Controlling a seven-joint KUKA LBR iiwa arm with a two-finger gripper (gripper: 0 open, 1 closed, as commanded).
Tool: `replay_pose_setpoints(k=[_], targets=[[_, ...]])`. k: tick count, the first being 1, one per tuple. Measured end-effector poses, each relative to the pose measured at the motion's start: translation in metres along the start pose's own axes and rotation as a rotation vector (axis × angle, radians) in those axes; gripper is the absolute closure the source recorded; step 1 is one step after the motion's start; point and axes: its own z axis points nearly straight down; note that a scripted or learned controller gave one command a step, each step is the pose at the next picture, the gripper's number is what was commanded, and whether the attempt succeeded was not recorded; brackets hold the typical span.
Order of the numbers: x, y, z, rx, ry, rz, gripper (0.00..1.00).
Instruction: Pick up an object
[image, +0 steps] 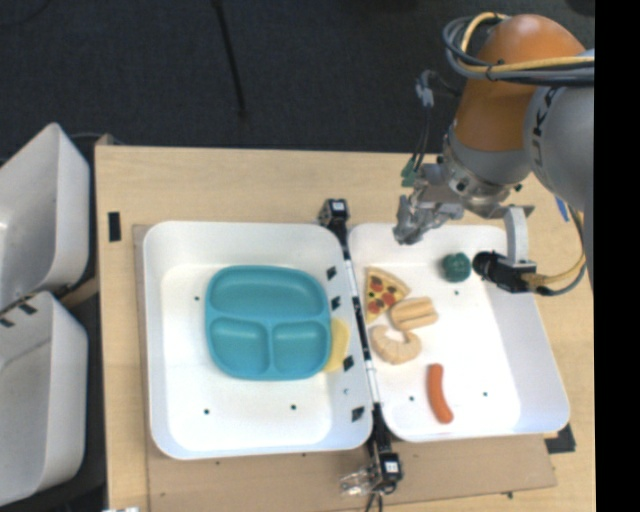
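Observation:
My gripper (410, 232) hangs over the back left corner of the right bin (520, 390), with nothing visible between its fingers. Below it lie a pizza slice (383, 291), a bread roll (413, 314) and a pale croissant-like piece (396, 346). A dark green round object (456, 266) sits to the gripper's right. A red sausage (439, 393) lies nearer the front of that bin.
The left bin (175, 400) holds a teal divided plate (268, 322), with a yellow piece (340, 345) tucked at its right edge. Black clips (333, 211) sit along the seam between the bins. White objects (40, 210) stand at the far left.

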Motion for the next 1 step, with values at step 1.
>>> replay_pose_setpoints(k=[1], targets=[[0.0601, 0.0015, 0.0115, 0.001, 0.0, -0.001, 1.0]])
